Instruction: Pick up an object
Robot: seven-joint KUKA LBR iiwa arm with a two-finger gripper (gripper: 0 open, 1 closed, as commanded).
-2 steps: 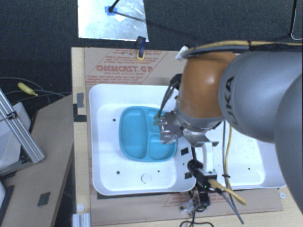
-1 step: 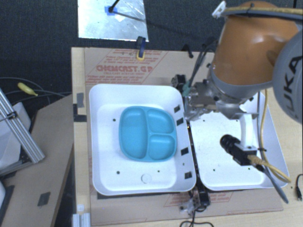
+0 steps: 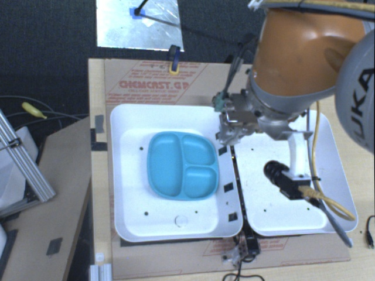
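A light blue divided plate (image 3: 181, 164) with three compartments lies flat in the middle of the left bin (image 3: 132, 127). My gripper (image 3: 228, 127) hangs over the ridge between the two bins, near their far edge, just right of the plate's upper right corner. The big orange and grey wrist covers most of it from above. Nothing shows between its fingers.
The right bin (image 3: 263, 215) lies under the arm, with bare white floor showing at its front. A faint small round mark (image 3: 180, 220) sits near the left bin's front wall. Both bins rest on a cardboard sheet (image 3: 152, 84). A foil sheet (image 3: 137, 16) lies behind.
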